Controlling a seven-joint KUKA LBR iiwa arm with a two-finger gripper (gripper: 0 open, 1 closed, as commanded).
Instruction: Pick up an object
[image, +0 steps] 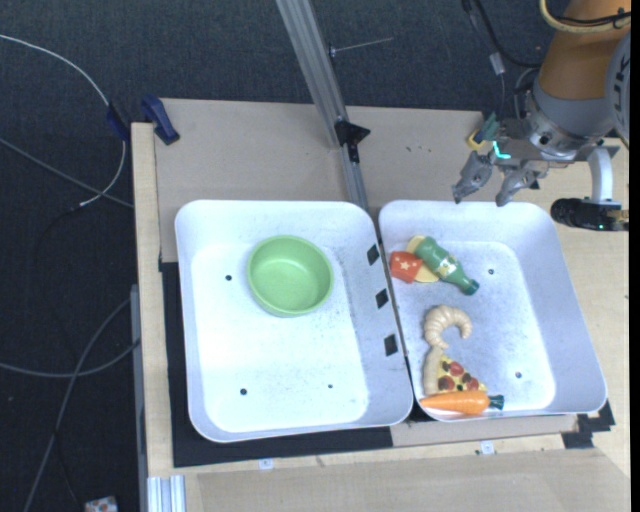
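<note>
My gripper (487, 192) hangs above the far rim of the right bin (535, 300), its two fingers spread open with nothing between them. Inside that bin lie a green bottle (444, 265) next to a red piece (404, 265), a beige croissant (444, 326), a pizza slice (449, 376) and an orange carrot (459, 403) at the near edge. All of these sit well below and left of the gripper.
The left bin (220, 370) holds a green bowl (290, 275). A slanted metal pole (322, 75) comes down to the divide between the bins. Black clips (381, 297) line the seam. Cables run over the dark floor at left.
</note>
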